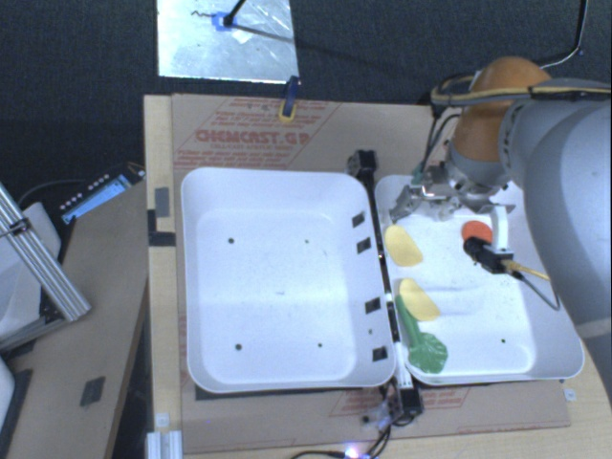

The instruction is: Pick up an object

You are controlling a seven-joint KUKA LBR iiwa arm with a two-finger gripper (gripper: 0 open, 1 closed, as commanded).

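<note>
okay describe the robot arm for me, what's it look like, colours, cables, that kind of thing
The arm is a thick, rounded body in light grey, with an orange band above the wrist. Below that sits a metallic silver-grey gripper assembly. Thin dark cables loop around the wrist near the band, and another black cable rises toward the top of the view.

One fixed camera sits above my bench, looking down at a slant. It takes in both shallow white plastic bins: the left bin (277,285) near frame centre, the right bin (497,342) toward the right side. My grey arm with its orange band (497,113) enters from the right, large in frame.
</note>
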